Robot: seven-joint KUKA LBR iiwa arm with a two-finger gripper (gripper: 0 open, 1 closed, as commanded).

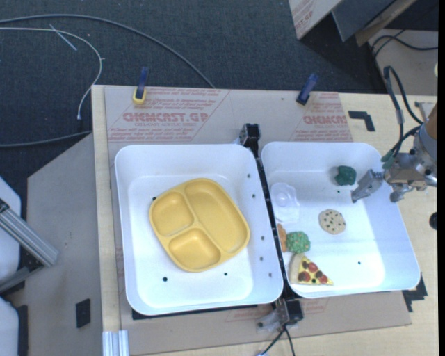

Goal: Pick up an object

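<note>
Fingers (379, 186) spread wide, holding nothing, poised at the right bin's (396, 278) three o'clock edge. Nearest candidate, the dark green lump (345, 174), lies at about ten o'clock from them (cookie (332, 222) at eight).

We are looking down on a dark carpet floor (208, 42) that is lying around the bench. A brown board (181, 115) with red print is covering the bench top, and two blue clamps (142, 82) are holding its far edge. Thin cables (83, 49) are curving over the carpet at the upper left. A cardboard box (313, 17) is standing at the top right. Even light is falling everywhere.
</note>
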